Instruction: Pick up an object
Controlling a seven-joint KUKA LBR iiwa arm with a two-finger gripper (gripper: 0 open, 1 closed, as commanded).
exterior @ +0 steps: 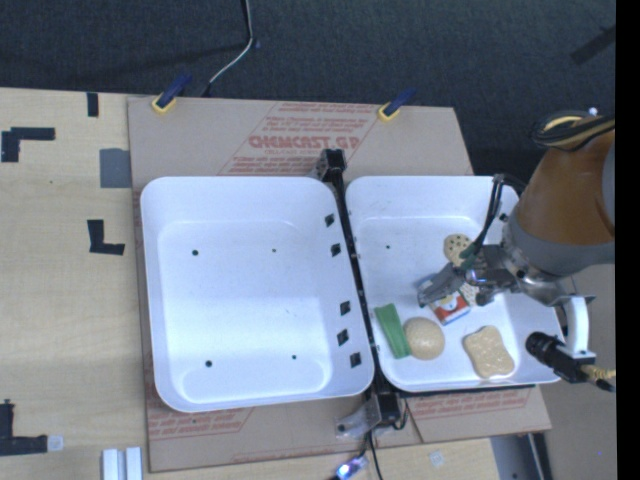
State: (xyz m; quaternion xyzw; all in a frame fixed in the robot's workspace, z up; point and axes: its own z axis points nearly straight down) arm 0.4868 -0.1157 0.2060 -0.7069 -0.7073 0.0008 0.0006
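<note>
The right bin (400,203) holds several small objects. A green block (391,330) lies near its left wall, with a round tan ball (424,338) beside it. A tan bread-shaped piece (489,353) rests at the front right. A small red, white and blue item (453,310) lies partly under my gripper (458,284), which hangs low over the bin's middle right. A pale dotted disc (457,245) shows just behind the gripper. Nothing is visibly lifted off the bin floor.
The left bin (240,288) sits beside the right one, joined by a black divider with clips (343,268). Both stand on a cardboard sheet (300,138). The arm's orange band (565,198) and grey wrist cover the right bin's right rim.
</note>
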